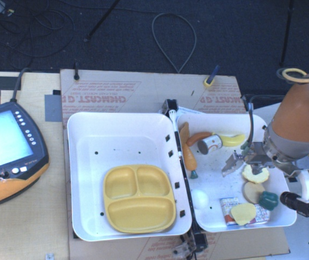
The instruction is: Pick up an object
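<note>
White plastic is forming the two shallow bins sitting side by side on the cardboard-covered surface point(116, 91). The left bin point(84, 145) is holding a yellow divided tray point(139, 198) lying flat toward its near side. The right bin point(214, 223) is carrying a scatter of small things: an orange carrot-shaped toy point(187, 150) lying along the left wall, a yellow banana-shaped piece point(231, 140) near the far side with a small white and brown cylinder point(212, 143) just beside it, a white ball point(200, 199) near the front left, a printed packet point(241, 210) with a yellow slice point(243, 214) on it, a tan round piece point(253, 190), and a teal cap-like object point(268, 200) at the right. The gripper point(246, 161) is hanging over the right bin's middle, above a pale yellow and white piece point(256, 174). Whether its fingers are spread or pressed together cannot be told, and nothing is visibly pinched between them. A pendant with a lit screen point(5, 145) is resting at the left.
</note>
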`<state>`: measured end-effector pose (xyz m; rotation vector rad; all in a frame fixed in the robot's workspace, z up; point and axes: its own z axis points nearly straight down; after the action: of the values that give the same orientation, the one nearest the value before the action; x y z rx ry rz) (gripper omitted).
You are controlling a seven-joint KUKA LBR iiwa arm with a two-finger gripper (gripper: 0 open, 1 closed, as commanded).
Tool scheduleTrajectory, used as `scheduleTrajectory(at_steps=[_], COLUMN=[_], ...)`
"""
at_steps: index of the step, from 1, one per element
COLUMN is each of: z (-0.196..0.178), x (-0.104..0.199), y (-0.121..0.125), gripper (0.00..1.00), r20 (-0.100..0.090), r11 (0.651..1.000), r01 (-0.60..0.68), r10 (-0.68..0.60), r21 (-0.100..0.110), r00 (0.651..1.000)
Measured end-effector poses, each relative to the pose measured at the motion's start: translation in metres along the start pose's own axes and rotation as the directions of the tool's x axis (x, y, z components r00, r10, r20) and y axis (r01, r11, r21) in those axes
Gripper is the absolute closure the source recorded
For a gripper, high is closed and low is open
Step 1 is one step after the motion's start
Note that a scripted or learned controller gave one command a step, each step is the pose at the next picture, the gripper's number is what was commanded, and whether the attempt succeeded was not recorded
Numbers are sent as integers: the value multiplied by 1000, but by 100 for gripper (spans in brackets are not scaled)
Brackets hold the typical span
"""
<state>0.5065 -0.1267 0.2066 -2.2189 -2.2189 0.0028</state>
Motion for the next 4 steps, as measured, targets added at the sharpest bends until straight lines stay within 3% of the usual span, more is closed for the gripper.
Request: scheduleTrajectory(at_steps=[1, 2, 3, 4], z=[-5, -59, -21, -31], x=[35, 78, 29, 29], y=[59, 108, 117, 117], gripper=[0, 0, 0, 100], r20=[0, 1, 2, 2], r11=[1000, 1000, 1000, 1000], r01=[1, 1, -1, 1], r10=[-1, -1, 1, -1], r21=[-1, -3, 0, 1], r00=[1000, 1000, 1000, 1000])
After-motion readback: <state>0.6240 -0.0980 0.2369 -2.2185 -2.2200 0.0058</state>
